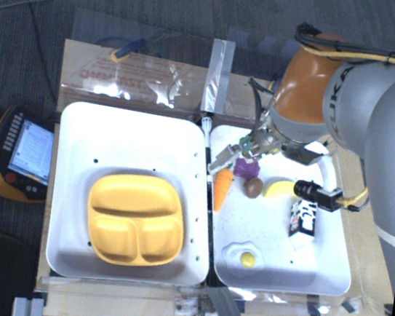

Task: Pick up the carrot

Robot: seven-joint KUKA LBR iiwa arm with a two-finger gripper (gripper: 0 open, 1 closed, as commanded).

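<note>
My arm [356, 82] reaches in over the right bin [327, 272]. The left bin [83, 136] holds a yellow divided tray [137, 218]. My gripper [239, 152] hangs with its fingers apart, clamped on nothing, just above the carrot [221, 186], which lies at the right bin's left wall beside a purple piece [247, 168].

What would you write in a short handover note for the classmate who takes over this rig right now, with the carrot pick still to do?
Claw: low over the right white bin, near its upper left corner; finger state unclear.
Orange tapered carrot: lying in the right bin against its left wall, just below the claw, not lifted.
Nearby: purple rounded piece, brown oval piece, yellow banana-like piece.
Yellow divided plastic tray: in the left white bin.
Done: arm brought above the carrot.
Left: grip it, lift it.
</note>
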